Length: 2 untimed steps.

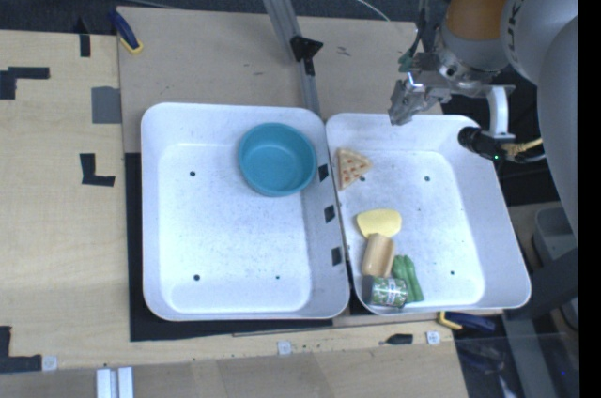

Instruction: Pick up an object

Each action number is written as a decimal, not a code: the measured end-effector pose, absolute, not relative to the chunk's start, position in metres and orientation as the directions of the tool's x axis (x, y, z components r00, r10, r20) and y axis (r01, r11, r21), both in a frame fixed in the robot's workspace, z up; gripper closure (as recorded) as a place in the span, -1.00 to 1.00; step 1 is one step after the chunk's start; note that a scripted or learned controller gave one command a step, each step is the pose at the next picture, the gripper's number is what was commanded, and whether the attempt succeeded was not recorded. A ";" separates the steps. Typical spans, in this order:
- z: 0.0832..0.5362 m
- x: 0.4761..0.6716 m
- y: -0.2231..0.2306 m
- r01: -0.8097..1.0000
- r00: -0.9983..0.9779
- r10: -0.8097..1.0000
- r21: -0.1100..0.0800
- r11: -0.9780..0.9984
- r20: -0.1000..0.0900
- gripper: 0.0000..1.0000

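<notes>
**A:** Reading left to right for me: the left bin (pixel 169 227) has a blue bowl (pixel 276 159) at its far side. The right bin (pixel 488 227) has a waffle wedge (pixel 353 165) by its left wall, then a yellow piece (pixel 378 222), a tan cylinder (pixel 377 255), a can (pixel 387 294) and a green piece (pixel 408 277) clustered near.

**B:** And the claw (pixel 404 108)?

**A:** Over the right bin's far rim. I cannot tell whether it is spread or pressed together.

**B:** Which target?

**A:** I'd take the wedge: it lies apart, left of and nearer than the claw. I'd come down centred, clear of the wall.
</notes>
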<state>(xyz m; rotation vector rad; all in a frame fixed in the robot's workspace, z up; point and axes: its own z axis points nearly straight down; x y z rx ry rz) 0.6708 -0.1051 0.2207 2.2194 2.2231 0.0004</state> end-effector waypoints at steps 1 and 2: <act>0.211 0.645 -0.056 1.000 -0.004 1.000 -0.004 0.004 0.000 1.00; 0.225 0.616 -0.010 1.000 -0.005 1.000 -0.003 0.006 0.001 1.00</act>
